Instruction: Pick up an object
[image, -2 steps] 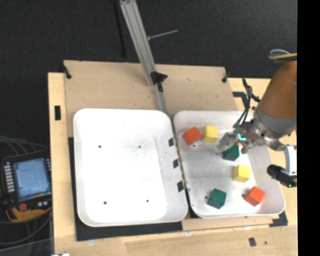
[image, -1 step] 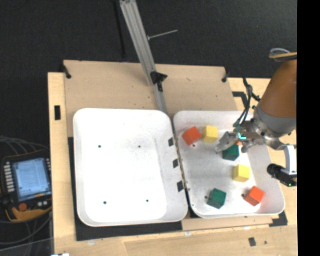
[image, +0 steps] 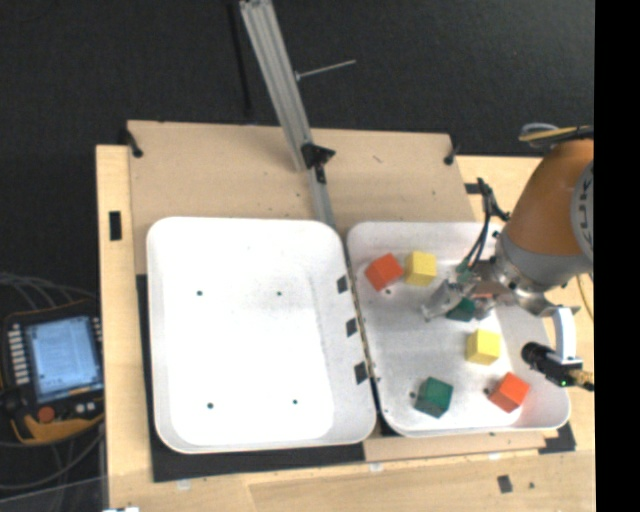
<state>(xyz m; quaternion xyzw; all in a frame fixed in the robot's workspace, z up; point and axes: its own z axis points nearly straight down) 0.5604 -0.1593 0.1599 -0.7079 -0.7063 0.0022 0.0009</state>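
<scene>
On the far left of your picture sits a little screen box (image: 62, 358). Next comes the left bin (image: 180, 300). In the right bin (image: 395, 420), you see an orange block (image: 383, 271), a yellow block (image: 421, 266), and a green block (image: 434, 396) lower down. The gripper (image: 452, 300) is at middle right, closed around a dark green block (image: 464, 310). Below it lie another yellow block (image: 483, 346) and another orange block (image: 508, 391).

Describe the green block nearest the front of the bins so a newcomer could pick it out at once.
Look at the right bin, the one the arm reaches into. Along its near edge, left of an orange block, sits the green block. It is the only dark green cube lying free, apart from the gripper.
</scene>
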